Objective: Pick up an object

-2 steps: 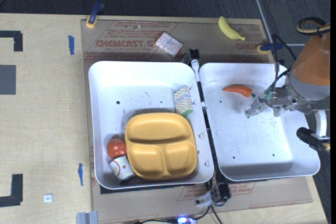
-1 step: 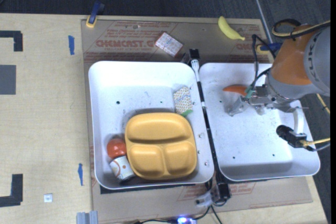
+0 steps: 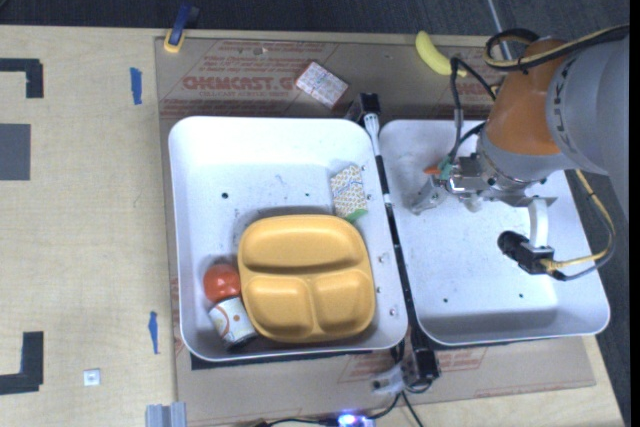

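My gripper (image 3: 428,195) hangs low over the upper left part of the right bin (image 3: 480,315), close to the wall between the two bins. Nothing can be made out in it. The left bin (image 3: 200,155) holds a big yellow divided tray (image 3: 305,275) lying across its lower half. A red-orange ball (image 3: 221,281) and a small white and orange can (image 3: 231,319) rest against the tray's left side. A small patterned packet (image 3: 347,189) leans near that bin's right wall, above the tray.
Behind the bins, on the brown board, lie a patterned packet (image 3: 321,83), a yellow banana-like piece (image 3: 433,53) and a black-tipped pen (image 3: 370,110). A blue clip (image 3: 180,25) sits at the board's far left corner. The grey and orange arm (image 3: 545,115) covers the right bin's upper right.
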Action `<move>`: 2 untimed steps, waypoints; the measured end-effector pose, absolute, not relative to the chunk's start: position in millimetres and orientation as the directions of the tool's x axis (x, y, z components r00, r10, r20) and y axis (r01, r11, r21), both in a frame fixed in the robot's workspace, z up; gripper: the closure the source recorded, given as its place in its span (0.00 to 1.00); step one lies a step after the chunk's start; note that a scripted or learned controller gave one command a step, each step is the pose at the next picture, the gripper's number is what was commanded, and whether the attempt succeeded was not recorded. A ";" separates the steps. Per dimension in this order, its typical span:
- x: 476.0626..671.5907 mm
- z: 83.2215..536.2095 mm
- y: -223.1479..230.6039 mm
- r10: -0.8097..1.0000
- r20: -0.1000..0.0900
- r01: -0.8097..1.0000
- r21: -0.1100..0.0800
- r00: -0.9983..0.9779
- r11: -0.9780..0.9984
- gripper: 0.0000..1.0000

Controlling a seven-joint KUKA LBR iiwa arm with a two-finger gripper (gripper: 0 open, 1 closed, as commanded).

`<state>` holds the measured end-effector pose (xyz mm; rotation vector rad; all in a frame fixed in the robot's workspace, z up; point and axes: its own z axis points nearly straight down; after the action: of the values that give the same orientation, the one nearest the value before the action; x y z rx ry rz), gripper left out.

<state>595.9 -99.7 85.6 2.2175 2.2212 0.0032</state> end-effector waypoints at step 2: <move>639.2 96.0 -94.7 1.000 -0.002 1.000 0.004 -0.003 0.003 1.00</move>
<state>639.2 -94.7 96.0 2.2158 2.2217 0.0026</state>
